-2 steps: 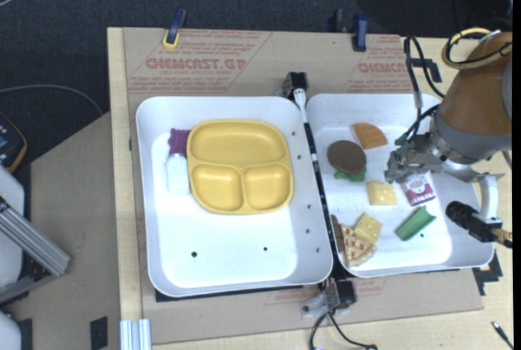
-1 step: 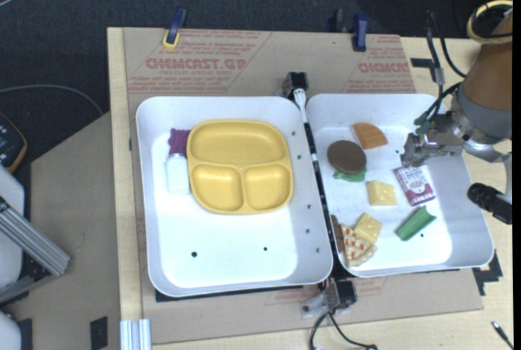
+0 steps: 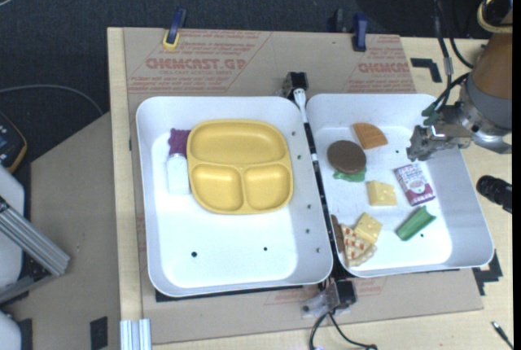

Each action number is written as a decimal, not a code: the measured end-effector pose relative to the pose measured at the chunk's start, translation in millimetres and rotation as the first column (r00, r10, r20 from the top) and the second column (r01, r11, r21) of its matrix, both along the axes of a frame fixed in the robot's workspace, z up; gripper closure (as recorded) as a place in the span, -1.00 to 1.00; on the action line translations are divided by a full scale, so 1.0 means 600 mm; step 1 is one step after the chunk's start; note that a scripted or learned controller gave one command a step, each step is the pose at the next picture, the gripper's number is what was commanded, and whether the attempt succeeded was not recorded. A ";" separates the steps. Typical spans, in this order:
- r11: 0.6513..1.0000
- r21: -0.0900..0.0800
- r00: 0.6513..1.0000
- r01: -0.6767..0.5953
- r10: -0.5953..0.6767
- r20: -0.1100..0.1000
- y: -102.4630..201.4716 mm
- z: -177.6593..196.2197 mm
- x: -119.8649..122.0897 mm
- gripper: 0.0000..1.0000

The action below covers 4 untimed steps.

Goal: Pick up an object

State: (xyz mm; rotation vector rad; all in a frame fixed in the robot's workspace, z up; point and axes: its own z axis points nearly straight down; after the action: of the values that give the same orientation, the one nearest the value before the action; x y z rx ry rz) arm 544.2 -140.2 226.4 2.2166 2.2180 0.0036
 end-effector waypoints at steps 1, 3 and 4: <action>1.000 0.005 1.000 -0.003 0.003 -0.008 0.071 0.000 -0.005 1.00; 1.000 0.005 1.000 -0.005 0.005 -0.007 0.254 0.009 -0.034 1.00; 1.000 0.004 1.000 -0.001 0.001 -0.011 0.294 -0.020 -0.025 1.00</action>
State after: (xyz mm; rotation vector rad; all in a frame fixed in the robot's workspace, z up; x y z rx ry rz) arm 528.9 36.1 214.7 2.2221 2.2267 -0.0041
